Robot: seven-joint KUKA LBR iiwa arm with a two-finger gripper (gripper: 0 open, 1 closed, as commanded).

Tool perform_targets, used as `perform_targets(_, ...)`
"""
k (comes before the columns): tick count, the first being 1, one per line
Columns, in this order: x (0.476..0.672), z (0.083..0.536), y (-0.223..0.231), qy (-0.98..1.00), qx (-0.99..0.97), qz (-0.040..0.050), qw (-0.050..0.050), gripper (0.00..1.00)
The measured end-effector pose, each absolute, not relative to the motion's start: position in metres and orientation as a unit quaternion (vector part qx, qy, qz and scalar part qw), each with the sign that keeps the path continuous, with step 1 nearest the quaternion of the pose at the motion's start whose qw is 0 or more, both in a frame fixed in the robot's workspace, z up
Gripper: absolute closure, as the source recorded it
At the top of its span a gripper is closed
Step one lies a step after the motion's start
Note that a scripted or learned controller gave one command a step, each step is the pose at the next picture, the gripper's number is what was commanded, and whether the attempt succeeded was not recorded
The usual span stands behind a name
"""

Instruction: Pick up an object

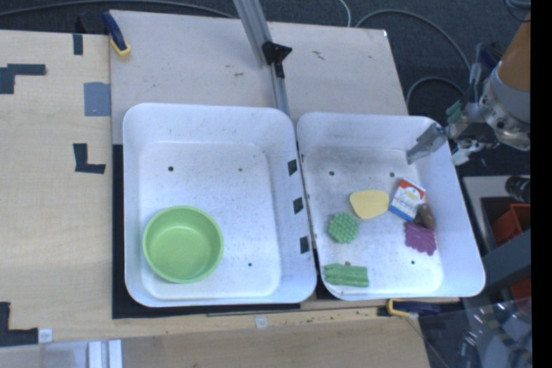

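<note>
The gripper (pixel 429 142) hung over the right bin (pixel 448 271), near its rim at about two o'clock, with the arm (pixel 509 95) coming in from three o'clock. Nothing sat between its fingers; whether they were parted or closed could not be told. The objects lay in the lower half of that bin: a yellow piece (pixel 369 203) near its centre, a small box (pixel 407 200) just beside it at three o'clock, a purple piece (pixel 421 237) below the box, a green round (pixel 343 227) at seven o'clock from the yellow piece, and a green block (pixel 346 275) at the bin's six o'clock edge. The left bin (pixel 216 134) held a green bowl (pixel 183 244) at its seven o'clock corner.
</note>
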State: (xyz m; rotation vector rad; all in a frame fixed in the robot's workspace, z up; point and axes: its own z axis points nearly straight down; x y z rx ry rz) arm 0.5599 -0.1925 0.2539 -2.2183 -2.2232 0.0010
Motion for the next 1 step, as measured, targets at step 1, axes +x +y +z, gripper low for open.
perform_targets(1, 0.5599, 0.2539, -0.1925, -0.708, -0.706, 0.0003, 0.0, 0.0)
